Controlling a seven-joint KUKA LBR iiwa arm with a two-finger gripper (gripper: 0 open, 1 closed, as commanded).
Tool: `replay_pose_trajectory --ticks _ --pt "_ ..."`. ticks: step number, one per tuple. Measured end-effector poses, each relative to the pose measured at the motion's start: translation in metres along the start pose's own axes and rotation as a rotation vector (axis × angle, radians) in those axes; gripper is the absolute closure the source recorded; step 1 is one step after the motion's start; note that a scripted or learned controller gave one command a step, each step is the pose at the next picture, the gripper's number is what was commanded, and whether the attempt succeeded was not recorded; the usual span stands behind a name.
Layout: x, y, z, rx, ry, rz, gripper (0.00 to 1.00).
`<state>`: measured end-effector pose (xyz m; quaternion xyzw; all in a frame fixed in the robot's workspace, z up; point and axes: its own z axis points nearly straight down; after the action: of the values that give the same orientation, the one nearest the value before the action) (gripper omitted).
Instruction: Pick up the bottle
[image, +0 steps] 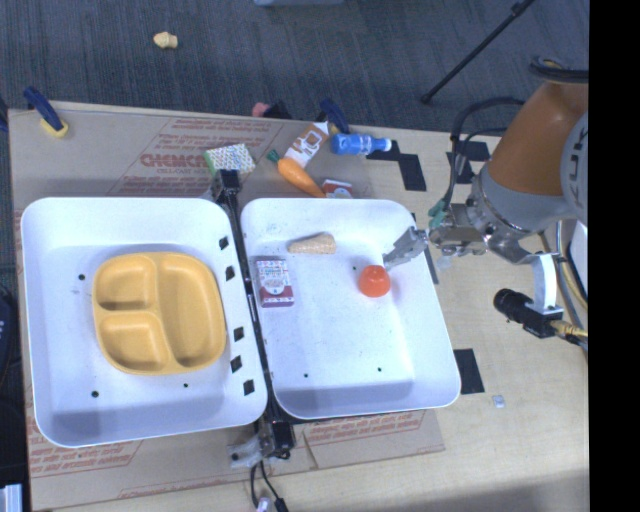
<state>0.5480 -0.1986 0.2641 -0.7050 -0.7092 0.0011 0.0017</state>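
Bottle: on bench beyond my right bin, ungrasped. End effector: grip state indiscernible. Pick outstanding.

Yellow divided plate in left bin — carrot behind.

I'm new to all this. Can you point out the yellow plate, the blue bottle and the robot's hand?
yellow plate (158, 312): camera view, centre divider.
blue bottle (352, 145): camera view, body.
hand (402, 250): camera view, between fingertips.

"CHEMC…" in red on cardboard sheet behind left bin
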Motion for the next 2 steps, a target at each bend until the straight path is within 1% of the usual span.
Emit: replay_pose_trajectory --ticks 1,2 --pt "0.000 0.000 -0.010 0.002 0.001 -0.005 1.00" --pt "-0.012 -0.065 0.067 0.002 0.002 0.352 1.00"
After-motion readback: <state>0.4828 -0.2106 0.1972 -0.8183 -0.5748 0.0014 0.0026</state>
